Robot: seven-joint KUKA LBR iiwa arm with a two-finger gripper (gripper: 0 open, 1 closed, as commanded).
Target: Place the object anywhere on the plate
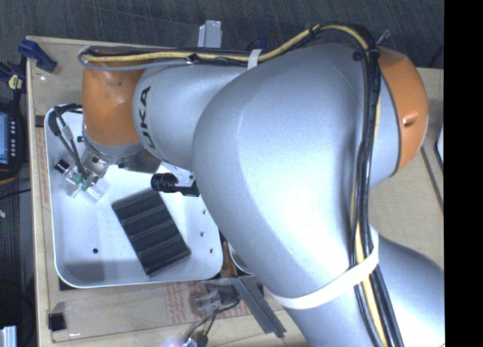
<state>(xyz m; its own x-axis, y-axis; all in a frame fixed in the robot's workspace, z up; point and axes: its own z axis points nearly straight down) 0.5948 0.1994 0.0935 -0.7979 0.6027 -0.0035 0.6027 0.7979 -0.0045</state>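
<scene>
Tool (pixel 81 177) hangs over the white bin (pixel 90 270) near a dark ribbed block (pixel 151 231); grip state unclear

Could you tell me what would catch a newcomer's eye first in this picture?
The big grey arm dominates, sweeping in from the right and covering most of the bench, with orange bands at the upper right and above the wrist. Its hand hangs over the upper left of the white bin, low near the floor. Just right of it, a dark ribbed block lies at a slant on the bin floor.
</scene>
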